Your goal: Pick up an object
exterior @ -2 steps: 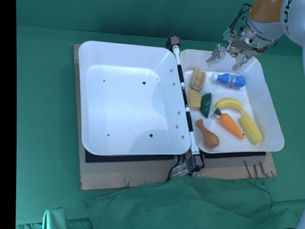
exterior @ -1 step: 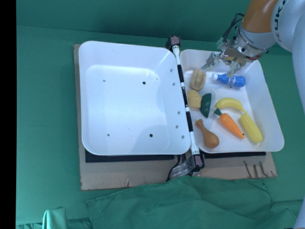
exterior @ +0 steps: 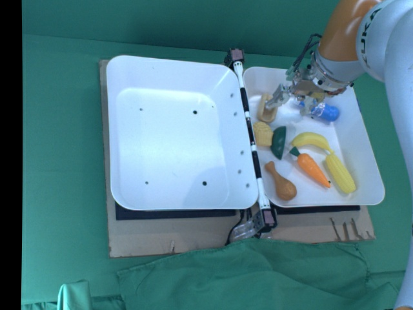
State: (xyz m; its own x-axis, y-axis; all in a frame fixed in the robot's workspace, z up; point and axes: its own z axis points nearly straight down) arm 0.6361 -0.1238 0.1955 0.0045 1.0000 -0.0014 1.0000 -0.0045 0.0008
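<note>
End effector [exterior: 292, 95] low in right bin [exterior: 368, 166], between tan piece [exterior: 267, 107] and blue item [exterior: 326, 113]; grip state can't tell. Banana [exterior: 311, 141], carrot [exterior: 312, 169], corn [exterior: 340, 172] sit below blue item. Best: centre on one piece, descend straight, avoid neighbours

Small toy foods [exterior: 310, 166] loose in right bin [exterior: 369, 148]
</note>
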